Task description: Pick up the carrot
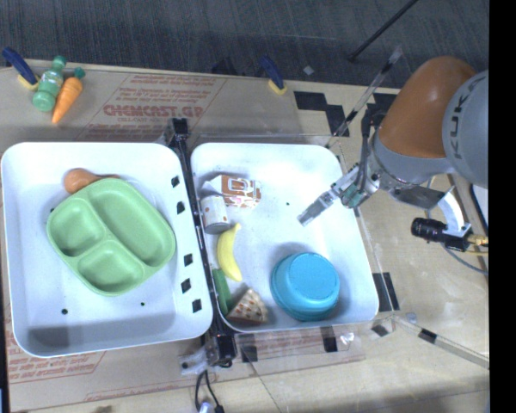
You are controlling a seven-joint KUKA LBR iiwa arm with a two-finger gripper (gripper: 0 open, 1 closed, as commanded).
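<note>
Pincer (314, 211) hangs over the right bin (267, 157), near its right wall, and nothing sits between its fingers; whether they are spread or closed I cannot tell from up here. The carrot (66, 99) is a long way off to the pincer's left and further up the view, lying on the tabletop (232, 101) outside both bins, touching a green bottle (46, 89).

Risks, as I judge them: the carrot rests against that bottle, so a closing grip could catch both or knock the carrot away. An orange thing (79, 179) peeks out behind the green tray (112, 233) in the left bin (34, 317), far to the pincer's left, and could be mistaken for the target. Below and left of the pincer lie a banana (230, 254), a can (214, 212) and a blue bowl (305, 286); a low sweep would hit them, or the wall between the bins.

Writing: red print on the tabletop reads roughly "CHEMCAST", the rest too small. Letters on the arm (430, 127), to the pincer's right, look like "KU".
</note>
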